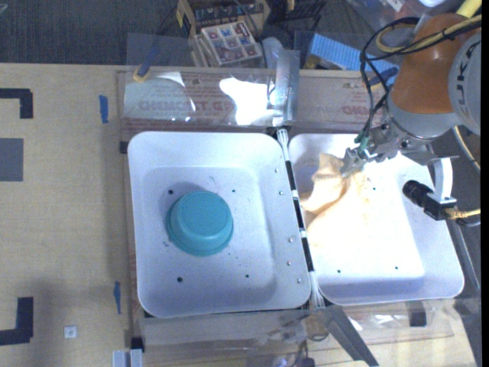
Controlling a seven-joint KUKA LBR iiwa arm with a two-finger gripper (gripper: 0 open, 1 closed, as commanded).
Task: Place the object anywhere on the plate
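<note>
The round teal plastic plate [200,222] sits on the floor of the left shallow white bin [145,281]. It is a little off the middle and well away from every wall, so a drop from above has open room all round it. Its top is bare, so the placing is not yet done.

To the right of the plate, across the rims where the two bins meet, is the right shallow white bin [397,281]. The task's thing is there: a limp tan piece of cloth-like material [325,193]. Its lower end trails near the wall on the plate's side. Its upper end is drawn up to a point, right of the plate and farther back.

That point meets the two-finger gripper [356,157], whose fingers look pinched together on the tip of the material. That would explain why it hangs stretched rather than lying flat. With such a small bite, the hold could slip on the way over.

Farther right and back from the plate, the grey arm with its orange band [428,75] leans in over the right bin. My judgement is that the lift is under way and that the carry leftward over the rims to the plate is the next move.
</note>
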